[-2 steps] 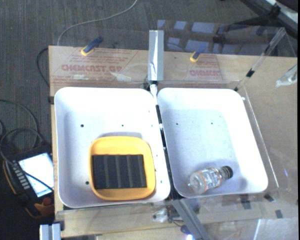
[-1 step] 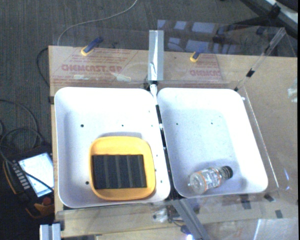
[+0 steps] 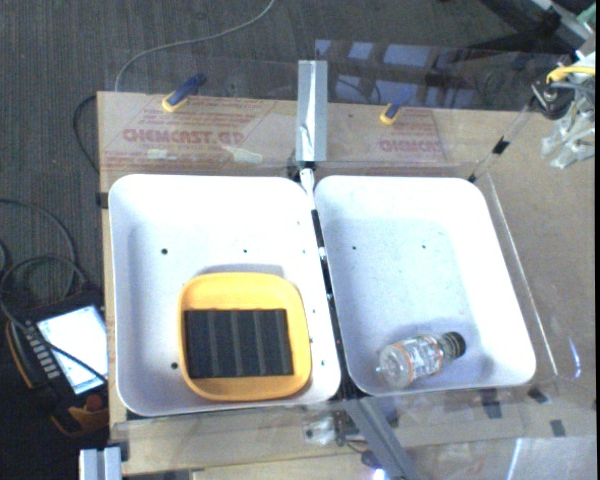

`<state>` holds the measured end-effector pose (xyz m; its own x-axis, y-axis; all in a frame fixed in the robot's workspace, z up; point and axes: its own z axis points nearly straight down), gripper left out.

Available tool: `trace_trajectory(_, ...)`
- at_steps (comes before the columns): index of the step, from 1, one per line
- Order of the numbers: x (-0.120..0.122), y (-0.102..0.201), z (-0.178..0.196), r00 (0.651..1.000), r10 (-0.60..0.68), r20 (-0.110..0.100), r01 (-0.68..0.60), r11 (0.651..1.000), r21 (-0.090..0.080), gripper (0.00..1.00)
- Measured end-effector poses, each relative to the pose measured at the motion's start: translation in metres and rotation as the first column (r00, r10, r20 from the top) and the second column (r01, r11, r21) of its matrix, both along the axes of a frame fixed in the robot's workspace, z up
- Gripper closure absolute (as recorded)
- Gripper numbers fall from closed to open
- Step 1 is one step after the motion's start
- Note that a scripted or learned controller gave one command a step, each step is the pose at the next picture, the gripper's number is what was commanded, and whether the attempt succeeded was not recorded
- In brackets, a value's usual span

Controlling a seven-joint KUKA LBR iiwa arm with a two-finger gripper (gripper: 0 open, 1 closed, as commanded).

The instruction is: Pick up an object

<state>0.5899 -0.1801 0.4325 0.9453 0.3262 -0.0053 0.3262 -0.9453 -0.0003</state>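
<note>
Camera view shows you a clear plastic bottle and yellow square tray unpicked; reaching comes next, gripper state unknowable.

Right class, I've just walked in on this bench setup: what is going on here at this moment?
Two white bins sit side by side on a bench. The left bin holds a yellow tray with a dark slotted centre, lying flat near the front. The right bin holds a clear bottle with a dark cap, lying on its side near the front edge. Nothing is being handled right now; both things rest loose in their bins, so the pick has not started.
</note>
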Motion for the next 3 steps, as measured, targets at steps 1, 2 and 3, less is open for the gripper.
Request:
trace_trajectory(1,0.041,0.051,0.000,0.993,-0.122,0.001,0.122,0.993,0.002,1.00)
trace_trajectory(2,0.055,0.107,-0.001,0.992,-0.130,0.001,0.130,0.992,0.001,1.00)
trace_trajectory(3,0.050,0.178,-0.001,0.991,-0.130,0.000,0.130,0.991,0.000,1.00)
